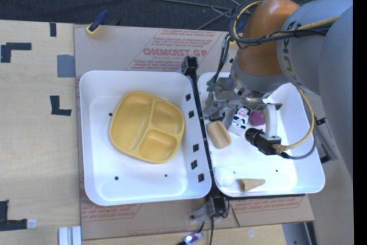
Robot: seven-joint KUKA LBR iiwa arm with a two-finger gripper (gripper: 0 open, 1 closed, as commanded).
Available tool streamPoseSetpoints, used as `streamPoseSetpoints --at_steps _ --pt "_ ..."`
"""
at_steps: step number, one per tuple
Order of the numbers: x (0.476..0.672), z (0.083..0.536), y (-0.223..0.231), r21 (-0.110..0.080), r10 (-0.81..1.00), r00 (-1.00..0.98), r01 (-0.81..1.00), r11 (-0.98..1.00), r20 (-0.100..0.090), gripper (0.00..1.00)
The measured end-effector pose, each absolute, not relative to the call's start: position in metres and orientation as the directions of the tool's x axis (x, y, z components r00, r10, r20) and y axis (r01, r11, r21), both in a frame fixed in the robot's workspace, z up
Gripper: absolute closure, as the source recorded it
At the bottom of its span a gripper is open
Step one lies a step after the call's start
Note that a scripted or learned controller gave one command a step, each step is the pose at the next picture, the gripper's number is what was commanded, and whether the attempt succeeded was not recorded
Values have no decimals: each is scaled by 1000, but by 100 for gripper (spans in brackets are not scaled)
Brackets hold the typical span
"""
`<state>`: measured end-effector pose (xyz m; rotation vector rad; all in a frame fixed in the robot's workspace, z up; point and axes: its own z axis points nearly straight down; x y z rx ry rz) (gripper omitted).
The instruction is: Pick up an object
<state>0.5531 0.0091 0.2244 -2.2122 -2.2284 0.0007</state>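
My gripper hangs low over the left part of the right bin, just above a tan bread-like piece. Beside it, under the wrist, lie a small white box with dark marks and a magenta object. A tan cone-shaped piece rests near the front of the right bin. The arm hides the back of this bin. A yellow divided plate lies in the left bin.
A black divider runs between the two bins. Both stand on a cardboard sheet. A blue and yellow clip sits at the sheet's far left corner. Cables cross the dark floor behind.
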Motion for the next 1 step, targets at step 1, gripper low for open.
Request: streamPoseSetpoints --at_steps 1 --pt "573 213 58 -1 1000 -6 1000 6 0 100"
